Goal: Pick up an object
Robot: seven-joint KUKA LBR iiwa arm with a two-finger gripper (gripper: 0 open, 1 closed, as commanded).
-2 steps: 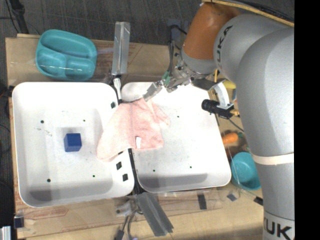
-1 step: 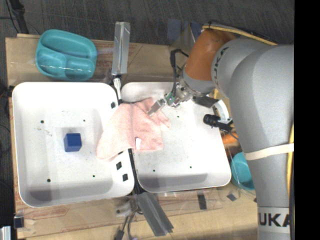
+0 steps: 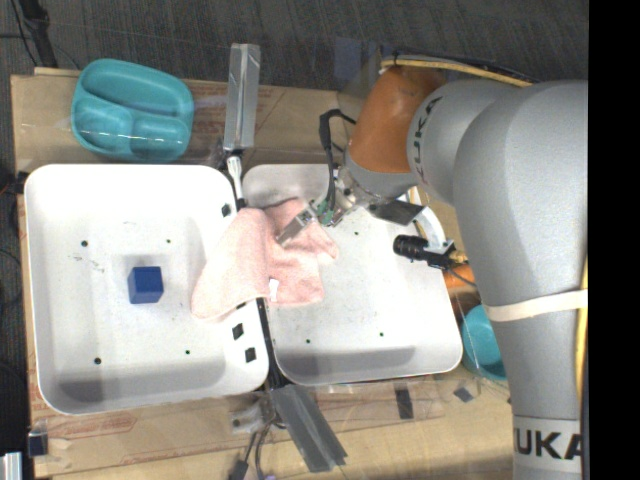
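Note:
A pink cloth (image 3: 262,263) lies crumpled over the divider between the two white bins, partly in the left bin (image 3: 60,268) and partly in the right bin (image 3: 400,318). My gripper (image 3: 303,222) is down at the cloth's upper right part, touching or pressing into its folds. In the middle of the left bin sits a small blue cube (image 3: 146,283), well away from the gripper.
A teal moulded tray (image 3: 132,108) rests on the bench beyond the left bin. Another teal object (image 3: 480,340) peeks out beside the right bin under the arm. The grey arm (image 3: 500,198) covers the right bin's far right side.

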